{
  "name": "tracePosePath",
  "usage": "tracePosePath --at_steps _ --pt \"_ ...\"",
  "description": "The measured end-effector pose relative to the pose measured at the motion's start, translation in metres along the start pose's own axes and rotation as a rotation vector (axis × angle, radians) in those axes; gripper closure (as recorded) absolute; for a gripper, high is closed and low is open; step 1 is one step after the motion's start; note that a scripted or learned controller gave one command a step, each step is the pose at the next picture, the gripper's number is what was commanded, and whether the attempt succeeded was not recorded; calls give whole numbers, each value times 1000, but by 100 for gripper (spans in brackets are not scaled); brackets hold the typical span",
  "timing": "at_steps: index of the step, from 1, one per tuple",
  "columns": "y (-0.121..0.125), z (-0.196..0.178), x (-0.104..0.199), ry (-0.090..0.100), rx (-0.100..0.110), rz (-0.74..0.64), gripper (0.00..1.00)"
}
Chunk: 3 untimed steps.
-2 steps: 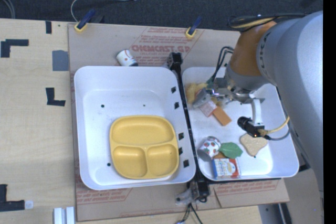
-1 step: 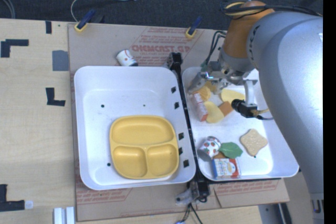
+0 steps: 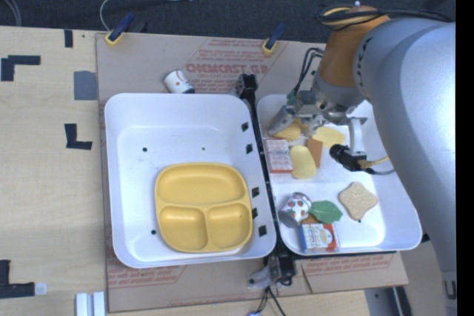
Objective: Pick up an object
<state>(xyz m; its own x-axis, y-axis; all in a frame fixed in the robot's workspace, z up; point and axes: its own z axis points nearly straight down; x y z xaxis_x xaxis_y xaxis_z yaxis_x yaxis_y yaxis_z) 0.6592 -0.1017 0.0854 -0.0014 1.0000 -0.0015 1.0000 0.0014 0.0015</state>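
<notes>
My gripper (image 3: 317,126) is low in the right bin (image 3: 396,229), at its far end, under the orange wrist band. Its fingers (image 3: 280,120) stand apart, so it is open. Between and just below them lie a pale yellow piece (image 3: 303,161), an orange wedge (image 3: 316,152) and two more yellow pieces (image 3: 329,135). I cannot tell whether the fingers touch any of these. A red and white packet (image 3: 278,155) lies flat to the left of them. Nearer the front lie a toast slice (image 3: 358,200), a green piece (image 3: 326,212), a white and red ball (image 3: 297,205) and a small printed carton (image 3: 319,237).
The left bin (image 3: 133,137) holds a yellow divided plate (image 3: 201,205). A black divider (image 3: 254,152) runs between the bins. The big grey arm (image 3: 415,107) covers the right bin's right side. A small white cup (image 3: 176,81) lies on the cardboard behind the left bin.
</notes>
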Motion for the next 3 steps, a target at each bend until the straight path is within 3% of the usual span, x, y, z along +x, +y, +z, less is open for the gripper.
tracePosePath --at_steps 2,3 --pt "9 1 5 0 3 -1 0" --pt "9 -10 5 -2 2 -1 100"
